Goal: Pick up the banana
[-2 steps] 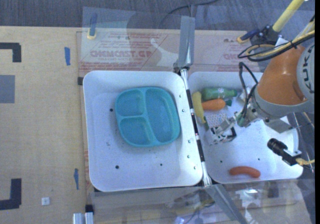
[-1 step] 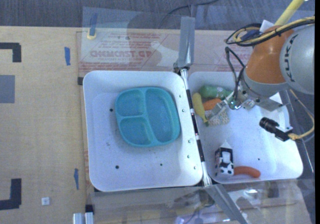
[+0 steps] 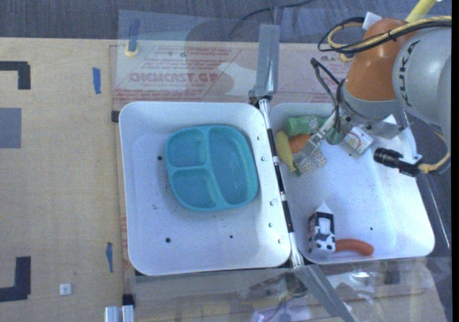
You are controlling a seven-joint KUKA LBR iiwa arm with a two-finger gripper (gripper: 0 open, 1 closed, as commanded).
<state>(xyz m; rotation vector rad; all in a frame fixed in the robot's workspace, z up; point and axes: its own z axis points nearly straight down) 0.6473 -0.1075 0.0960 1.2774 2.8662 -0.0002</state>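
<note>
Yellow curved banana [image 3: 283, 150] lies in the right-hand shallow white bin [image 3: 387, 220], close against that bin's left wall near its far corner, its length running roughly along the wall. Just beside it on the right sits an orange carrot-like piece [image 3: 300, 143], and above that a green rounded toy [image 3: 301, 125]. The grey arm with the orange band [image 3: 376, 62] reaches in from the right and bends down over the far part of this bin. Its gripper [image 3: 313, 159] hangs low, just to the right of the banana and over the orange piece; the metal-looking fingers [image 3: 308, 163] sit close to the banana's lower half, but whether they are spread, closed, or touching the fruit cannot be told from this angle, and nothing can be seen held between them. A small white packet with print [image 3: 356, 142] lies to the right of the gripper, near the arm's wrist. At the near end of the same bin stands a small black-and-white cow-patterned carton [image 3: 322, 231], with a long orange-red sausage-shaped toy [image 3: 353, 247] lying just beside it on the right. The left-hand shallow white bin [image 3: 143, 242] holds a teal plastic plate divided into three compartments [image 3: 212, 167], lying flat near its middle. Both bins rest side by side on the pale wooden surface [image 3: 57, 191].
</note>
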